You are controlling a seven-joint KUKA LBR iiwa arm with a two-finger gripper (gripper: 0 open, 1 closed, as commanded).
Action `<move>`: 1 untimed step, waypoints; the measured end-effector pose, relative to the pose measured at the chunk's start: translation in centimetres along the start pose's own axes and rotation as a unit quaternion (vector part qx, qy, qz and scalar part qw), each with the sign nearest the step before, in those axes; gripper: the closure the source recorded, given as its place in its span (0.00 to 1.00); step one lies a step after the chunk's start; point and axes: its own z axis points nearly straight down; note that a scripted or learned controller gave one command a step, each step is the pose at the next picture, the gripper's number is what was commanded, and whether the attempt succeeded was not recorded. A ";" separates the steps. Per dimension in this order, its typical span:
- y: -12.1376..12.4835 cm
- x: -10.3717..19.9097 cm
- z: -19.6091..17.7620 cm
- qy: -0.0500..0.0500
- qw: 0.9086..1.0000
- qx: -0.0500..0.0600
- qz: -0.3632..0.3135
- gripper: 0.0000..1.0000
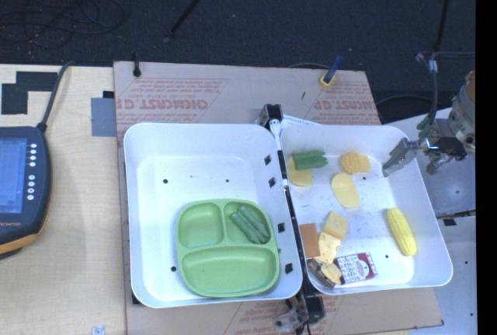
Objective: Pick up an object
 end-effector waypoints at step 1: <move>-2.1 9.6 15.4 0.003 1.000 0.008 -0.002 0.00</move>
